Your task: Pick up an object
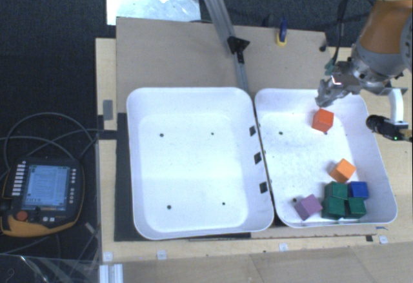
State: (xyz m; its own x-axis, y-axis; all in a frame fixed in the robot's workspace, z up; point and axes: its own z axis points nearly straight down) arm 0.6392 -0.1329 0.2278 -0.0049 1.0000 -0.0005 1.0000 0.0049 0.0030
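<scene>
Dark carpet is seen around the desk [193, 56], on which two shallow white bins are being carried side by side. The left bin [139, 165] and right bin [277, 159] are touching along their inner rims. Above the right bin's far right corner, the end effector [330, 96] is being held by the grey and orange arm [387, 24]; whether it is open or closed cannot be told. An orange-red cube [322, 120] is lying just below it, apart from it. Near the front right corner, an orange block [343, 169], a blue block [359, 190], green blocks [337, 202] and a purple block [308, 206] are being kept clustered. A teach pendant [44, 198] is lying on the floor at left.
</scene>
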